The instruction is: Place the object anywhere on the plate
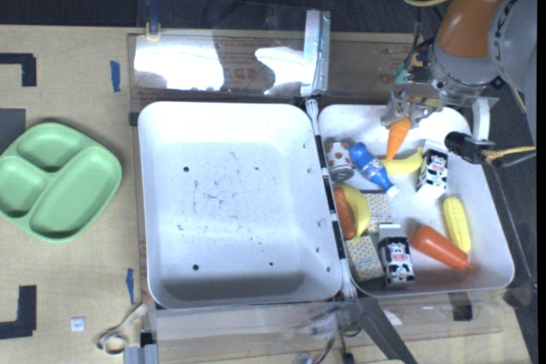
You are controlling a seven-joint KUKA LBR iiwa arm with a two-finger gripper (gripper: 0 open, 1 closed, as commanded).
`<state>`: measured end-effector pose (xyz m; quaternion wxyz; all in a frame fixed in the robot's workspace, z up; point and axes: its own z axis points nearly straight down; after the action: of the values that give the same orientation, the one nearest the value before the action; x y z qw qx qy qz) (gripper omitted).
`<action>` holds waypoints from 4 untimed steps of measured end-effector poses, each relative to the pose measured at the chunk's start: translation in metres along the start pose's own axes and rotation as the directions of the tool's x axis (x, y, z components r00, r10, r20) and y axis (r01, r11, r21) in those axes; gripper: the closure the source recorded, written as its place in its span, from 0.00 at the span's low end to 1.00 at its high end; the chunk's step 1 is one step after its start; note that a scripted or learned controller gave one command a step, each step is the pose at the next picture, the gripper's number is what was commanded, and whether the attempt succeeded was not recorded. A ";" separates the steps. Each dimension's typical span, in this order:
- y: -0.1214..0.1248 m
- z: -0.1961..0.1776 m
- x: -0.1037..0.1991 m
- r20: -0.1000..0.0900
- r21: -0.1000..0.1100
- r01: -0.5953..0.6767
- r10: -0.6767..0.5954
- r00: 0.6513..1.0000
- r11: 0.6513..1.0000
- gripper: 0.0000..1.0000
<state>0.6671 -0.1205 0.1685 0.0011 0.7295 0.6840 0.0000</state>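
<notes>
Orange plastic carrot [397,137] hangs pinched between the closed fingers of the grey two-finger gripper [408,112] above the cluttered right white bin [499,222]; green divided plate [56,180] sits far left.

arm [503,13]: chunky grey casing | fat orange band [467,26] above the wrist | yellow and black cables looping over the top | hand [415,108]: small greyish metal bits, kinda blurry
</notes>
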 end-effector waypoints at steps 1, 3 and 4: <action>-0.072 -0.016 0.058 -0.003 0.002 0.086 -0.086 0.996 0.996 1.00; -0.191 0.043 0.221 -0.003 0.002 0.333 -0.333 0.943 0.943 1.00; -0.196 0.022 0.239 -0.003 -0.001 0.463 -0.463 0.886 0.886 1.00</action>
<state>0.4870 0.1308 0.1457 0.0002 0.5455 0.8381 0.0008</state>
